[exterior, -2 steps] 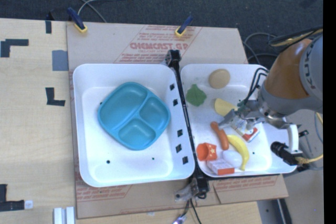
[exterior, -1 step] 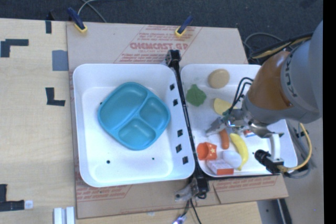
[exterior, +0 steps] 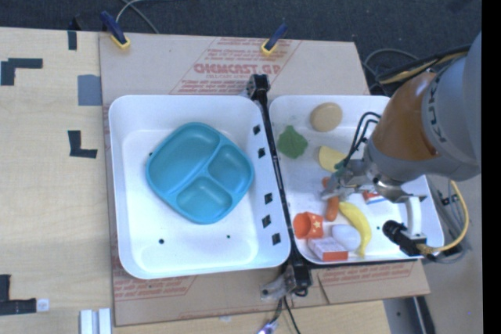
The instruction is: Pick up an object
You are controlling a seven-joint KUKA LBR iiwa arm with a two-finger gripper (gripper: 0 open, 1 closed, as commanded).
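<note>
My gripper (exterior: 338,188) hangs low in the right bin (exterior: 301,109), over its middle, with the orange-banded wrist above it to the right. Directly under the fingertips lies a small orange carrot-like piece (exterior: 333,208), and a yellow banana (exterior: 357,223) lies just beside it. A yellow lemon-like piece (exterior: 329,158) sits just above the gripper. A tan bun (exterior: 326,117) and a green leafy toy (exterior: 291,142) lie toward the bin's far side. An orange cup-like toy (exterior: 308,225) and a white and red box (exterior: 329,245) rest near the front edge.
The left bin (exterior: 129,168) holds a blue divided plate (exterior: 200,171). A black clip divider (exterior: 270,168) runs between the bins. The arm's grey body (exterior: 438,121) covers the right bin's right side. Cables trail at the bench's far side and front right.
</note>
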